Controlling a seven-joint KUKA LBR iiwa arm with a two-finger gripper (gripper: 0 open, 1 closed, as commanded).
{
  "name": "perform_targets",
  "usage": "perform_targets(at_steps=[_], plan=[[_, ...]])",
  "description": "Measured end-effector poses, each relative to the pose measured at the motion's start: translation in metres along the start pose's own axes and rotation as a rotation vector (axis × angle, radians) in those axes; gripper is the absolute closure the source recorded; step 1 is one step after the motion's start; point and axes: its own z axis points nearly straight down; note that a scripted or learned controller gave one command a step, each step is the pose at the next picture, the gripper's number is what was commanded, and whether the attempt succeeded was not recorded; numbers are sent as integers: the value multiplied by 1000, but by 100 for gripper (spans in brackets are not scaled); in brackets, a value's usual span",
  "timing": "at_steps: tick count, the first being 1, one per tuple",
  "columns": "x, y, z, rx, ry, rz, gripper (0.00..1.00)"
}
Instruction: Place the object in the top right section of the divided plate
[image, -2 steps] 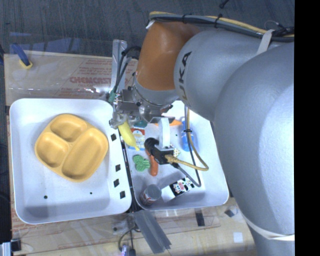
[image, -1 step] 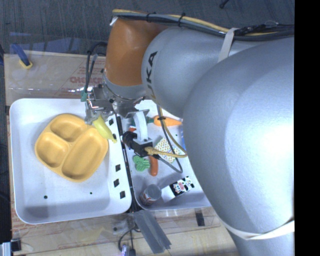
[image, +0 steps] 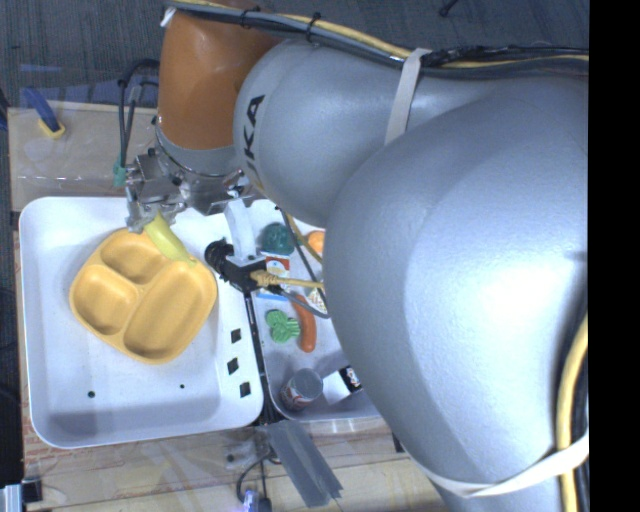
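Observation:
A yellow divided plate lies in the left white bin, toward its back. A yellow-green elongated object rests tilted at the plate's upper right rim, between the back section and the right section. My gripper hangs directly over the object's upper end, below the orange wrist band. Whether it touches or grips the object is hidden by the wrist hardware.
The right bin is largely covered by the arm. In it I see a teal item, an orange item, a green broccoli-like toy, a red sausage shape and a metal can.

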Motion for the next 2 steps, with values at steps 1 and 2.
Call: perform_targets(at_steps=[1,2], plan=[[-8,-29,-16,4,0,234,100],[-1,1,79,5,-1,508,100]])
